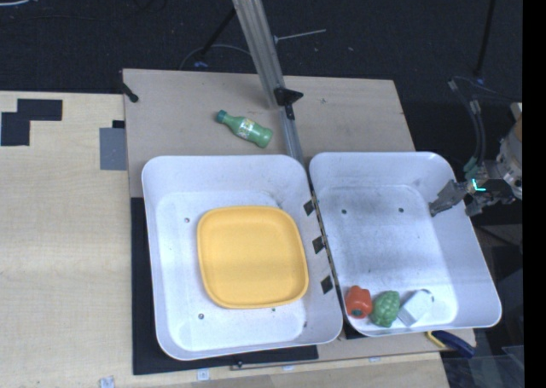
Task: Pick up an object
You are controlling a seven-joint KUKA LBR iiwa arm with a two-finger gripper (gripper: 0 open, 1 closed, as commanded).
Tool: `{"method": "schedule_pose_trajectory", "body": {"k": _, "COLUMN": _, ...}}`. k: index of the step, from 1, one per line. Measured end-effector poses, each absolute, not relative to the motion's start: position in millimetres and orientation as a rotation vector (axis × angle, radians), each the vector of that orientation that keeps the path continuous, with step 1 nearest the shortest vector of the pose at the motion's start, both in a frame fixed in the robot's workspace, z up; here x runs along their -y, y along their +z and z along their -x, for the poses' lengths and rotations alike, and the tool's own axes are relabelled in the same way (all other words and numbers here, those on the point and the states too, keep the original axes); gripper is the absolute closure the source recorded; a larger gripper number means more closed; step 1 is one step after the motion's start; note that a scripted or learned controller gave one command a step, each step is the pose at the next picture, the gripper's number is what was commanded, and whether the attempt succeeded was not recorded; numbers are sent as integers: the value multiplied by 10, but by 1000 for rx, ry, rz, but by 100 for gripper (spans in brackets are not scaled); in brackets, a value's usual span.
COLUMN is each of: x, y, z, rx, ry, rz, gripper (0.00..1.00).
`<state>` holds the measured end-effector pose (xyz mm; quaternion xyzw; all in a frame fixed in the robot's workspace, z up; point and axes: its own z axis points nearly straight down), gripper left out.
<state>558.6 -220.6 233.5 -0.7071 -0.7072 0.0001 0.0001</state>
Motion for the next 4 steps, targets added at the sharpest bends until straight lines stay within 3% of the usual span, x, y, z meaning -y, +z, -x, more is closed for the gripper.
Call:
{"method": "schedule_pose_trajectory", "body": {"k": 1, "x": 2206, "y": 2335, "z": -5586, "rx": 2221, "ry": 1, "rz": 2221, "gripper": 0}}
{"method": "schedule_pose_trajectory", "body": {"k": 2, "x": 2170, "y": 1715, "z": -5534, "rx": 2220, "ry": 5, "rz": 2216, "gripper": 0}}
{"method": "schedule_pose_trajectory", "body": {"k": 4, "x": 2195, "y": 903, "z": -5508, "rx": 2222, "ry": 1, "rz": 2219, "gripper": 0}}
